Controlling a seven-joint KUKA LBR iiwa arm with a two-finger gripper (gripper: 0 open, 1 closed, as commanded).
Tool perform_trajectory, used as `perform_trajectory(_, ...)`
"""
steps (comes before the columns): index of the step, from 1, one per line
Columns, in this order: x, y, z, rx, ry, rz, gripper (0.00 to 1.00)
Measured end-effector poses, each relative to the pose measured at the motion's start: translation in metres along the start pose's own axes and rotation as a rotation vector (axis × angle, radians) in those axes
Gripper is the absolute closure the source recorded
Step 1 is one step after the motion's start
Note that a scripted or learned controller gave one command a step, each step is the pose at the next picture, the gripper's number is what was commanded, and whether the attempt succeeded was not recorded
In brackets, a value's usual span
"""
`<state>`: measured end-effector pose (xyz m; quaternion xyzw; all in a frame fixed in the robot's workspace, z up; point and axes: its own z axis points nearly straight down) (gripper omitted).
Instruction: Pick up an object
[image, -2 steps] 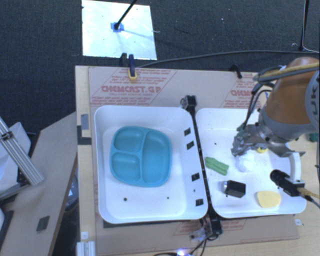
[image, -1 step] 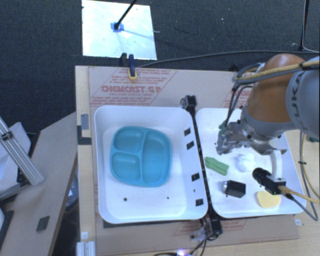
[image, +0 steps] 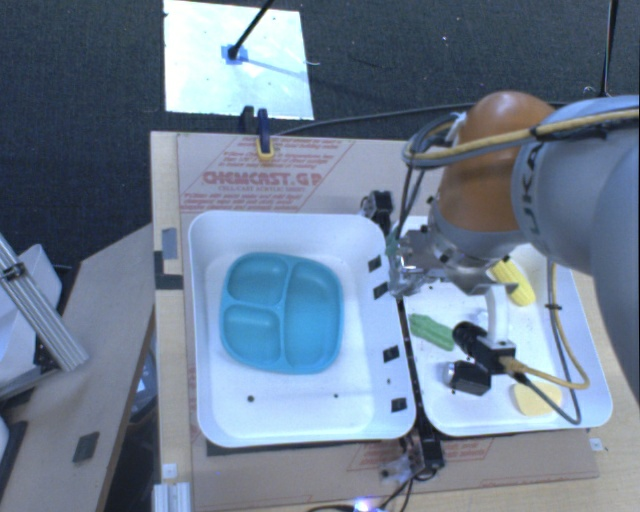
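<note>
— What lies in the right bin (image: 585, 400)?
— A green piece (image: 432, 330), long and flat, lying slantwise near the bin's left wall. A yellow corn cob (image: 514, 281) sits farther back, partly hidden. A pale yellow piece (image: 531, 400) lies by the front rim.
— And the left bin (image: 215, 330)?
— A blue divided plate (image: 282, 312), flat, three compartments up.

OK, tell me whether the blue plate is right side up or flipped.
Right side up. The blue plate lies flat in the left bin with its three compartments facing the camera, and nothing lies in them.
</note>
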<state>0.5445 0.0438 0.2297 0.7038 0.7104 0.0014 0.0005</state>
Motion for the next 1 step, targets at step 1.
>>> perform_trajectory(1,0.0578,0.0194,-0.0042,-0.001,0.002,-0.001,1.0)
